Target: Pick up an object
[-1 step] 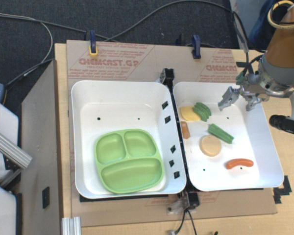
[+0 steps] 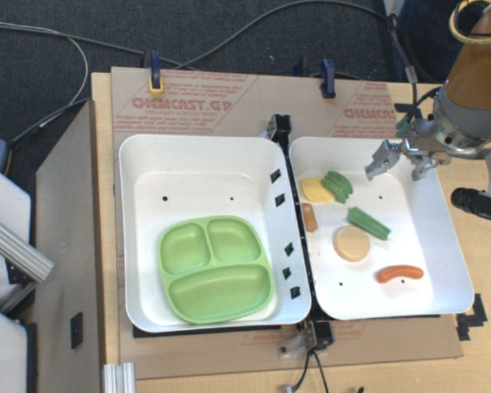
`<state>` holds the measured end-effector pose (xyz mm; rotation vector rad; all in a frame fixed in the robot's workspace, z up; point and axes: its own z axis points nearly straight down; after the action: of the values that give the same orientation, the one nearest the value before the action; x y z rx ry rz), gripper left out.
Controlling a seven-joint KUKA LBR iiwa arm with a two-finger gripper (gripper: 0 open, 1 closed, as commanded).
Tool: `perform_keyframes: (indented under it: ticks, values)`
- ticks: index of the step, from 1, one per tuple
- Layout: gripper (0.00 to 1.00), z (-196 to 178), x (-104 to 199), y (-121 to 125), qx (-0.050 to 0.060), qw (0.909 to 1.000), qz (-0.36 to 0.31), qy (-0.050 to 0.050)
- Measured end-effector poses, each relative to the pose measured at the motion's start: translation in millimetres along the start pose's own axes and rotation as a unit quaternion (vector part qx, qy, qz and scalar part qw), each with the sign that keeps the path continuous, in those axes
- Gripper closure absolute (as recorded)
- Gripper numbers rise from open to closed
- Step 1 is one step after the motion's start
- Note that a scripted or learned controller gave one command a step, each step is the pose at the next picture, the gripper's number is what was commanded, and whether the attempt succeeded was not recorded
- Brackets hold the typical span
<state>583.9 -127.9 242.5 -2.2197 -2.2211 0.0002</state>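
White right bin [image 2: 442, 244] holds toy food: yellow piece [image 2: 315, 191] and green pods [image 2: 338, 185] near its back-left corner, second green piece [image 2: 368, 223] centre, tan round bun [image 2: 352, 245], red sausage [image 2: 400, 274] toward front edge. Gripper [image 2: 401, 160] hovers over back edge, fingers spread, nothing between them. Green divided plate [image 2: 216, 267] sits in left bin [image 2: 147, 178].

Dark carpet [image 2: 57, 6] is covering the floor, with black cables [image 2: 229, 31] trailing across it. A brown board [image 2: 229, 97] is lying beneath two clamps [image 2: 155, 70].
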Motion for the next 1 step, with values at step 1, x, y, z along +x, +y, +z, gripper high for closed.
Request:
perform_keyframes:
  ticks: [1]
  values:
    - [0.0,62.6,-2.9,-1.1,0.003,1.0,0.001,0.001]
